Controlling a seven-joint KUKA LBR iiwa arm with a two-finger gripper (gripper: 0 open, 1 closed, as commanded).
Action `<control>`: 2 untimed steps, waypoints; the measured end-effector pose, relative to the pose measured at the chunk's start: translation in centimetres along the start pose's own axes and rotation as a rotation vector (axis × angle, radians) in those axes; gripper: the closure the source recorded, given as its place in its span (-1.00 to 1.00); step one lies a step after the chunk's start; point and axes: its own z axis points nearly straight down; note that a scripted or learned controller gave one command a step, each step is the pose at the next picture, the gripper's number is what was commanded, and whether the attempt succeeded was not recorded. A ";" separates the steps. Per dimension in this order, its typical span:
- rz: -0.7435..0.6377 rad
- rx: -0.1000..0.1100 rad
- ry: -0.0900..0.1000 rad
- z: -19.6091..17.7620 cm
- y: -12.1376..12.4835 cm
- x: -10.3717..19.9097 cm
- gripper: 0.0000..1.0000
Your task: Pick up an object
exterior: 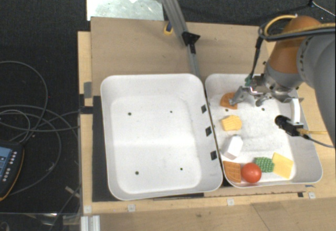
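My gripper [249, 98] hangs over the far part of the right bin [307, 151], its two fingers spread open with nothing between them. A small orange piece [228, 101] lies just left of the left fingertip [237, 97], touching or nearly touching it. Nearer the front lie a yellow block [231, 123], a white block [233, 146], an orange waffle-like piece [232, 171], a red tomato [251, 172], a green knobbly item [264, 164] and a yellow wedge [282, 165].
The left bin [113, 135] sits beside the right one, sharing a raised divide with black clips [208, 131]. A grey pole [173, 4] slants over the bench's far side. A black cable end [286, 124] hangs from the arm over the right bin.
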 end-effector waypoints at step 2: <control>0.003 -0.005 -0.003 -7.3 0.0 -1.0 1.00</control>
